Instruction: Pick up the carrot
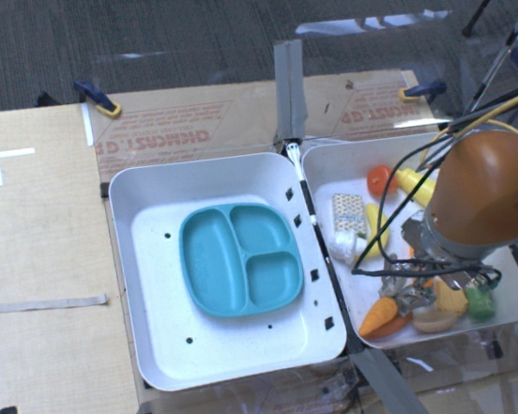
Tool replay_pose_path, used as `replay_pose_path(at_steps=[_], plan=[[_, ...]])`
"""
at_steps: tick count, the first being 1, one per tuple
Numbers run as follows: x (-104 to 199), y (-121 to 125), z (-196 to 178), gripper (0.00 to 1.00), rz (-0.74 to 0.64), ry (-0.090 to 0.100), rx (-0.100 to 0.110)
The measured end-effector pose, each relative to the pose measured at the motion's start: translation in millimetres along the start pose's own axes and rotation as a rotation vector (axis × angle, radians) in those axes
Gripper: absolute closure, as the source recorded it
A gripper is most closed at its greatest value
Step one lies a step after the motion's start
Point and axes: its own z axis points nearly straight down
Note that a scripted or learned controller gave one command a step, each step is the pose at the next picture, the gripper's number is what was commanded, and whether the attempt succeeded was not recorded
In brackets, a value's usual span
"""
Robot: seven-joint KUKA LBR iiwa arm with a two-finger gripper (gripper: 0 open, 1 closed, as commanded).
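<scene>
While my gripper [413, 296] hangs beside the carrot [383, 316], I cannot tell its opening; I should center over the thick end and avoid neighbouring toys.

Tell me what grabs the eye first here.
The arm's orange band bulks over the right bin, with the gripper low beside the carrot at the bin's near edge. In the left bin a teal divided plate lies alone.
</scene>
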Motion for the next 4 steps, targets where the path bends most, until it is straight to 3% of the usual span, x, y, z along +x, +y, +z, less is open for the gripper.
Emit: replay_pose_path(at_steps=[2, 3, 4], plan=[[-6, -4, -20, 1.00, 0.001, -0.012, 0.009], [-13, -10, 4, 1.00, 0.214, 0.014, -0.008], [-15, -7, 4, 0.00, 0.212, 0.012, -0.013]])
